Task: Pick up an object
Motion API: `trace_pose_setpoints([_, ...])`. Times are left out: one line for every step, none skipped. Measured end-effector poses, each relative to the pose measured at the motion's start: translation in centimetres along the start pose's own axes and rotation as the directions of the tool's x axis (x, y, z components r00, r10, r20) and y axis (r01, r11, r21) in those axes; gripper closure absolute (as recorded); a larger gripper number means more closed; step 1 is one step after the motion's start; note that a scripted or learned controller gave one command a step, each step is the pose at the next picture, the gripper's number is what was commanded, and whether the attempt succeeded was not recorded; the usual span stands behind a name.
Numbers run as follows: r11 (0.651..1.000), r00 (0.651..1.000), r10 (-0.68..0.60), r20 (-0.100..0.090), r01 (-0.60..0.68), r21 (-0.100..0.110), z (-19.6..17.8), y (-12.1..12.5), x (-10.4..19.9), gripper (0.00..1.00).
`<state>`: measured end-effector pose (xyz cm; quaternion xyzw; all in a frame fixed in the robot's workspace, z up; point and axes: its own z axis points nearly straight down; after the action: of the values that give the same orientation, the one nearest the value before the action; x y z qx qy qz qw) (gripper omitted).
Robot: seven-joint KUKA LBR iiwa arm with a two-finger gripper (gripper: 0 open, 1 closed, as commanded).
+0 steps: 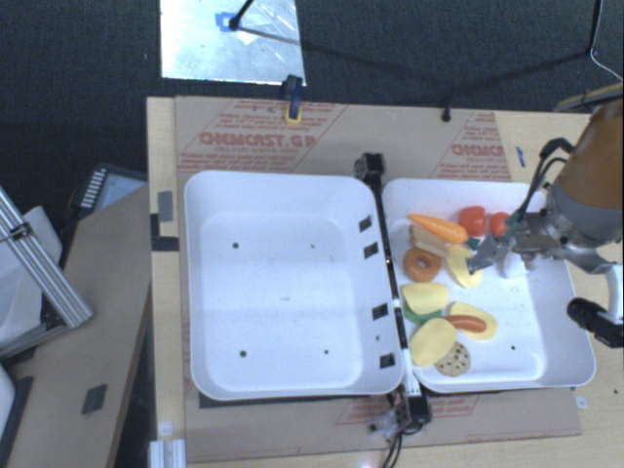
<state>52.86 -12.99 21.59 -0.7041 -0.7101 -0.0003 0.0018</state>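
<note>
The right bin (561, 344) holds several toy foods. An orange carrot (439, 228) lies at its back, with two red pieces (473, 219) beside it. A brown donut (422, 264) sits near the left wall. A pale yellow piece (460, 267) lies in the middle. Nearer the front are a yellow-green piece (426, 300), a hot dog (472, 321), a yellow lump (433, 340) and a cookie (452, 361). My gripper (483, 254) reaches in from the right, low over the bin, its tip right at the pale yellow piece.
The left bin (283, 178) stands beside the right one, joined by a black divider with clips (375, 252). The arm's orange band (597, 164) and grey wrist hang over the right bin's right side. A yellow clamp (292, 105) sits behind the bins.
</note>
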Motion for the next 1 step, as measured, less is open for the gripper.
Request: trace_pose_setpoints([1.000,1.000,0.006,-0.002,-0.006,0.003,13.74,-2.87,3.68,0.00])
